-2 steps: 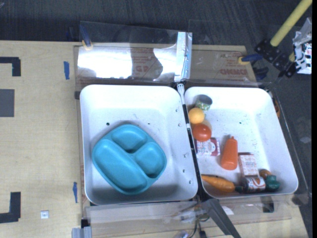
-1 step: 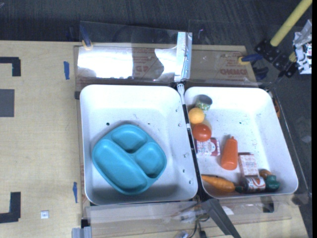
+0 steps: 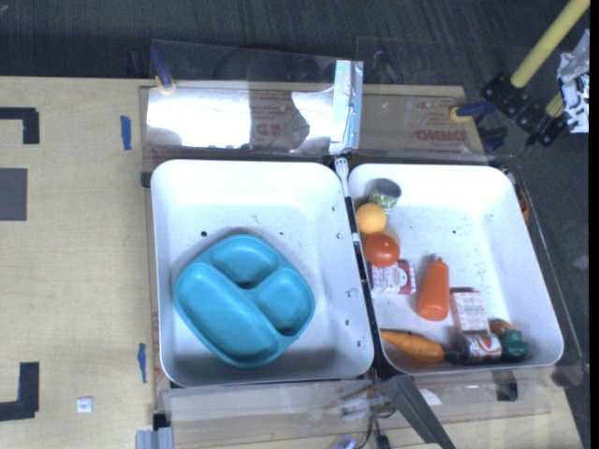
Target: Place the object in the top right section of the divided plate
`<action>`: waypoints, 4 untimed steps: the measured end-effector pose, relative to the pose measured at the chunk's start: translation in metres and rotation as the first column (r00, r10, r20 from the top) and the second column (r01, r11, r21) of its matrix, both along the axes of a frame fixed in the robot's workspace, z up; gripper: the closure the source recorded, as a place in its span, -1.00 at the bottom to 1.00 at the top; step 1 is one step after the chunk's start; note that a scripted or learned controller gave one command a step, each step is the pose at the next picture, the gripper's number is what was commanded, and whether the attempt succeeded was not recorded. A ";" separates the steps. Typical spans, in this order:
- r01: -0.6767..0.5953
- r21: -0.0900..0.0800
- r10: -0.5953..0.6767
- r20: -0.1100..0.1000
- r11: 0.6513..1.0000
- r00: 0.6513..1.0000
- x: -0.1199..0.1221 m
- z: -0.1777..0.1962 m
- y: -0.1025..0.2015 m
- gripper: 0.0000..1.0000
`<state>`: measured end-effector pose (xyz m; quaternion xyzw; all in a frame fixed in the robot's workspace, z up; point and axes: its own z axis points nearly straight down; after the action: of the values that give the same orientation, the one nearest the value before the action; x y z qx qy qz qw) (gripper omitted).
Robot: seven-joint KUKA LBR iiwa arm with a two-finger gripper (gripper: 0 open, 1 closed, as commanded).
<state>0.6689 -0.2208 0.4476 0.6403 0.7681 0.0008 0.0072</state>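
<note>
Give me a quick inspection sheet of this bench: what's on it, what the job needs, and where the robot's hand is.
Surface: light wooden bench bearing two shallow white bins, left bin and right bin, side by side.
Job's things: blue divided plate in the left bin, nothing in its three sections.
Clutter: all in the right bin: yellow fruit, red tomato, orange bottle, carrot, small packets, a dark green item.
Hand: nothing seen.
Cables: nothing clearly seen.
Surroundings: clear panels behind the bins, blue tape marks on the bench, a yellow pole with black clamps at upper right, dark floor.
</note>
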 end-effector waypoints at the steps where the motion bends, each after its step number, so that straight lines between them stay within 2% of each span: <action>1: -0.144 0.007 0.144 -0.012 0.990 0.990 -0.002 -0.012 0.020 1.00; 2: -0.279 0.003 0.279 -0.008 0.960 0.960 -0.002 -0.012 -0.003 1.00; 3: -0.227 0.009 0.227 -0.016 0.974 0.974 -0.002 -0.078 -0.002 1.00; 4: -0.086 0.004 0.086 -0.005 0.996 0.996 -0.001 -0.026 -0.002 1.00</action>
<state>0.6674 -0.2232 0.4212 0.6068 0.7948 0.0009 0.0042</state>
